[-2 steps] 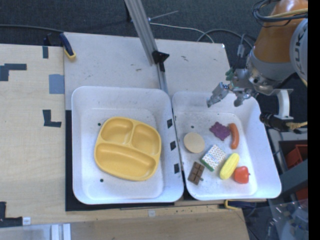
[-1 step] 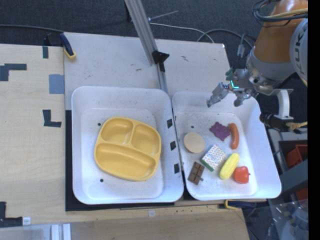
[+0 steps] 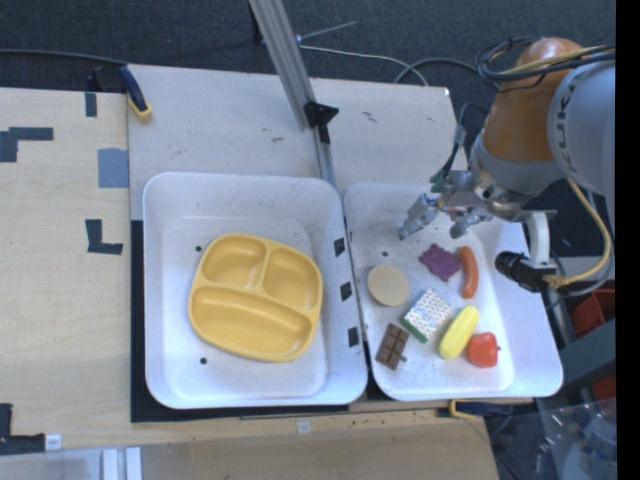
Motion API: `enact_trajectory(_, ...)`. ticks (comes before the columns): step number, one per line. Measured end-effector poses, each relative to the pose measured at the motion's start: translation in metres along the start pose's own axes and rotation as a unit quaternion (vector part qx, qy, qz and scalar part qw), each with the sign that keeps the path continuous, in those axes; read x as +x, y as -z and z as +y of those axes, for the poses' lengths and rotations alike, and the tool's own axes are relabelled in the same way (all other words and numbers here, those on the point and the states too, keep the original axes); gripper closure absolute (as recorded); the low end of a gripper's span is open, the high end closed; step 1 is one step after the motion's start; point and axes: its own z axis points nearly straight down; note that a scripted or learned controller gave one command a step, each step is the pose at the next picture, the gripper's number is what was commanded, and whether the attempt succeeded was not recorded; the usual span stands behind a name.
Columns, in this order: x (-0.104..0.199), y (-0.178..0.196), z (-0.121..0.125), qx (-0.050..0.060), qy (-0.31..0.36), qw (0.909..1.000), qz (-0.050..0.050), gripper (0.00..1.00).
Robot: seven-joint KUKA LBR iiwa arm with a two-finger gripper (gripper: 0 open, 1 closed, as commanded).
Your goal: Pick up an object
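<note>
Two fingers, spread apart and pinching nothing, that's how I read the gripper (image 3: 437, 220) as it hovers over the upper part of the right bin (image 3: 520, 373). One fingertip sits near the bin's bare floor at upper left, the other close above the purple piece (image 3: 439, 261).

Working outward: the purple piece is the nearest target, just below the pincer, with the orange sausage-shaped toy (image 3: 467, 271) right beside it on its right, maybe touching, can't be sure. Further down sit the round tan disc (image 3: 388, 285), the checkered white block (image 3: 428, 314), the yellow corn-like piece (image 3: 458, 332), the red piece (image 3: 483, 349) and the brown chocolate bar (image 3: 392, 346), all bunched in the lower half.

My call for doing this well: I pick the purple piece, centre the spread fingers either side of it and rotate so neither finger lands on the sausage. Descend straight, then close. Risk is nudging the sausage or clamping both.

Left bin (image 3: 160, 268) holds the yellow divided plate (image 3: 257, 296), well apart, irrelevant to this grasp.
</note>
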Motion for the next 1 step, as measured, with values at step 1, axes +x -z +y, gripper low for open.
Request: enact_trajectory(1, -0.0005, -0.0439, -0.0009, -0.001, 0.000, 1.0000, 0.000, 0.00)
